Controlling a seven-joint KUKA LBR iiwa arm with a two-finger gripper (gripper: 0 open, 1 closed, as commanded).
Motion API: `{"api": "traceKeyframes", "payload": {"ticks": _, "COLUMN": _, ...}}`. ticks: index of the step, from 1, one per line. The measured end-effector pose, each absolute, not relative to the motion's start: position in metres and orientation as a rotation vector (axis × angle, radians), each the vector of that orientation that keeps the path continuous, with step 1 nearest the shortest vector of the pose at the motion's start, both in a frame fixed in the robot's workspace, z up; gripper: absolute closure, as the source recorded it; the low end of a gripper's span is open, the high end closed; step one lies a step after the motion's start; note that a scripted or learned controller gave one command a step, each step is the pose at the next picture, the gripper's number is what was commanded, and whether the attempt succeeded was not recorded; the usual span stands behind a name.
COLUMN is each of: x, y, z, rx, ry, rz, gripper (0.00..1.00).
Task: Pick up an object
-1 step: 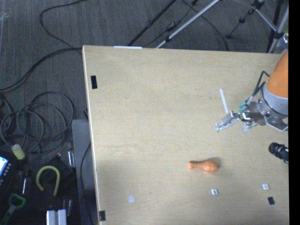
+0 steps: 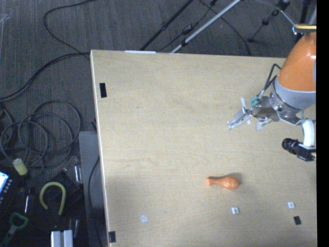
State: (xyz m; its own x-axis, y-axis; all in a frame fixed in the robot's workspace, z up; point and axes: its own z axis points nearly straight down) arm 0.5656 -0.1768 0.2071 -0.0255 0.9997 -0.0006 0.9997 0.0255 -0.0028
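Note:
A small orange object [image 2: 224, 182], shaped like a gourd with a thin neck pointing left, lies on its side on the pale wooden bench top [image 2: 164, 117], toward the front. My gripper [image 2: 244, 124] hangs at the right, above and a little right of the orange object and well apart from it. Its silvery fingers [image 2: 236, 121] are spread open with nothing between them. The orange band of the arm [image 2: 300, 66] rises behind the wrist.
The bench's left edge [image 2: 98, 153] drops to a floor strewn with cables [image 2: 41, 133] and tools. Tripod legs [image 2: 221, 12] cross the floor beyond the far edge. Small white markers [image 2: 235, 210] and a black tag [image 2: 296, 220] lie near the front right.

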Motion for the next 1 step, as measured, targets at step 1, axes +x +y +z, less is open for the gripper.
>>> {"api": "traceKeyframes", "payload": {"ticks": 1, "x": 0.6216, "y": -0.2093, "z": 0.1805, "rx": -2.22, "ry": -2.219, "rz": 0.001, "gripper": 0.0}}
